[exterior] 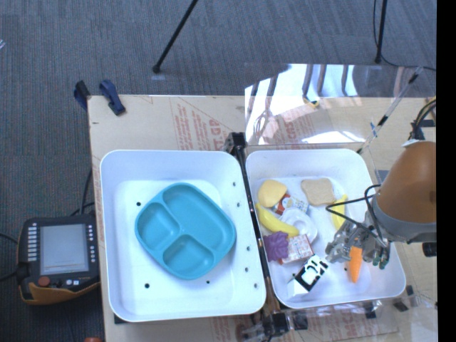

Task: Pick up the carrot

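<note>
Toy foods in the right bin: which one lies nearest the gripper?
The orange carrot, lying right at the gripper. The banana, toast and purple grapes lie farther left.

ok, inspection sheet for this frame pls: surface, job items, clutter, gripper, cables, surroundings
Surface: cardboard-covered bench bearing two white bins, left bin and right bin, side by side.
Job's things: carrot lying in the right bin near its right wall.
Clutter: blue divided plate in the left bin; in the right bin a banana, toast slice, purple grapes and a black-and-white tagged block.
Grippers: gripper low over the carrot; grasp not confirmed.
Cables: thin cable looping off the wrist.
Surroundings: teach pendant on the carpet at left; blue clamp at the bench corner; stand legs behind.
</note>
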Controlling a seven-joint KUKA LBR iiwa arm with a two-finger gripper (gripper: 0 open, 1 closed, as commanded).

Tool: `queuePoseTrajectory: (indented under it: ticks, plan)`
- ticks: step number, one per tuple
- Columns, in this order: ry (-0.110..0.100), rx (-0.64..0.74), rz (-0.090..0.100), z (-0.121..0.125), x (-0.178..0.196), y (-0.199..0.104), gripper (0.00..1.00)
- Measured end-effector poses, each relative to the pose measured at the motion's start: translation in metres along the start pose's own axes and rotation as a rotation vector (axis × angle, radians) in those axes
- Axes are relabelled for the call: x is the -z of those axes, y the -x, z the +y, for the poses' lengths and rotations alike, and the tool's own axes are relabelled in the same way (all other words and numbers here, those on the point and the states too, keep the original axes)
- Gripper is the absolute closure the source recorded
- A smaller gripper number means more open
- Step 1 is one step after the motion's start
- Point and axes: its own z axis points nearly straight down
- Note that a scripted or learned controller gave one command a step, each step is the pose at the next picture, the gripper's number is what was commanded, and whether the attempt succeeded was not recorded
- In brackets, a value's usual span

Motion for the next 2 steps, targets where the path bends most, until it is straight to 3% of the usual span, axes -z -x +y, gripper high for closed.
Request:
queuePoseTrajectory:
  ticks: [1, 2]
  plan:
    - [-0.001, -0.224, 0.0, 0.052, 0.045, -0.037, 1.0]
    - [-0.002, -0.043, 0.003, 0.018, 0.045, -0.032, 1.0]
